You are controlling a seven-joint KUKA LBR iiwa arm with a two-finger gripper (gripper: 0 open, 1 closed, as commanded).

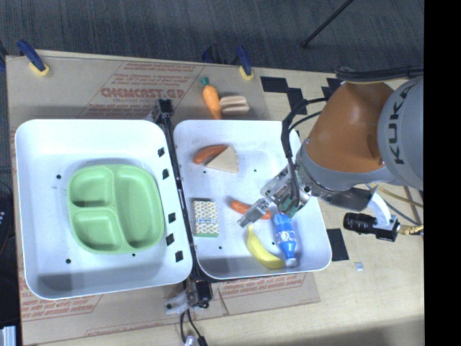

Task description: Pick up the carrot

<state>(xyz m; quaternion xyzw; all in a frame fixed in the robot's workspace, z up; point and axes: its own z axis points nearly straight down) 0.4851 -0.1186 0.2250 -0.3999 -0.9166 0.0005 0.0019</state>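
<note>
Cardboard sheets printed in red cover the table, with dark carpet beyond its far edge, and the right-hand white bin serves as the landmark for everything else. Nearest inside that bin, by its front wall, a yellow banana curves along the floor, and a small blue-labelled bottle lies just beside it on the arm's side. Toward the bin's left wall sits a small checked packet. At the middle of the bin lies a small orange carrot, and the gripper is down right at it: the pale fingers reach to the carrot's right end, but I cannot tell from here how far apart they stand or whether they have any hold on it. Further back in the bin a wedge of pale bread or cheese rests against a reddish sausage. Left of the bin, touching it along the black clips, the second white bin carries a green divided plate. Behind the bin, out on the cardboard, a larger toy carrot with a green top lies beside a layered sandwich piece. Blue clamps grip the table's far edge.
</note>
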